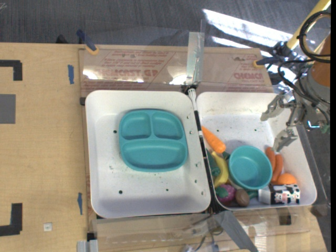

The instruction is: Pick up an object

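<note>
Camera view: gripper (280,124) open, empty, above right bin (307,164) rim. Carrot (274,160) just beside teal bowl (250,166), under fingertip. Watch descent: your finger may strike bowl rim, shove carrot aside

There's the arm (320,72) at the right edge: an orange band on it, dark cables looping above and a pale yellow one running alongside. Below hangs the gripper (279,125), silvery metal, two thin fingers (284,138) of jointed links, with a small blue spot glinting by the wrist.
</note>
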You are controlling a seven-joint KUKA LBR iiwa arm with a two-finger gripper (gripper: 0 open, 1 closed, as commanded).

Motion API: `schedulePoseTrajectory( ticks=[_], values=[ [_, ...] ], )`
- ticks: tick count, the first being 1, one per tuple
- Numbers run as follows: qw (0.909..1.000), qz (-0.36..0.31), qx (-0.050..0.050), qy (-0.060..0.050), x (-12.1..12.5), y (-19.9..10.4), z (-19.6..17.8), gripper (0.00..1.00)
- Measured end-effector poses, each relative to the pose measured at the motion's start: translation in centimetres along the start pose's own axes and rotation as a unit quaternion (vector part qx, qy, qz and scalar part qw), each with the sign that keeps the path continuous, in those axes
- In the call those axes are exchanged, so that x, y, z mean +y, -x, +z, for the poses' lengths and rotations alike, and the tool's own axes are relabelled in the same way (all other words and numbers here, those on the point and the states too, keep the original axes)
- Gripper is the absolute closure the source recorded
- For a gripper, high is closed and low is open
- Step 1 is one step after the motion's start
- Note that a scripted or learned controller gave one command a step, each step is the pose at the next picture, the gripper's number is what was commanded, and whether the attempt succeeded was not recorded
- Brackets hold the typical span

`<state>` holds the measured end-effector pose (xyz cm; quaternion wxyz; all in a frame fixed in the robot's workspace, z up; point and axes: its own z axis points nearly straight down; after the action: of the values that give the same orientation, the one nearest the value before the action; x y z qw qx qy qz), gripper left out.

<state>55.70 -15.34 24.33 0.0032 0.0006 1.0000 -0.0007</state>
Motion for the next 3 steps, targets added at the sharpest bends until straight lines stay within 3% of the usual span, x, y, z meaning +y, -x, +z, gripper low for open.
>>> schedulePoseTrajectory(
  ticks=[1, 2, 3],
  values=[
    [1.0000, -0.002, -0.003, -0.001, -1.6, -4.1, 14.3, 0.00],
    [0.9986, 0.051, -0.010, -0.003, -3.7, -6.9, 14.9, 0.00],
    [0.9982, 0.050, -0.033, -0.005, -3.4, -5.4, 12.9, 1.00]
  ],
)
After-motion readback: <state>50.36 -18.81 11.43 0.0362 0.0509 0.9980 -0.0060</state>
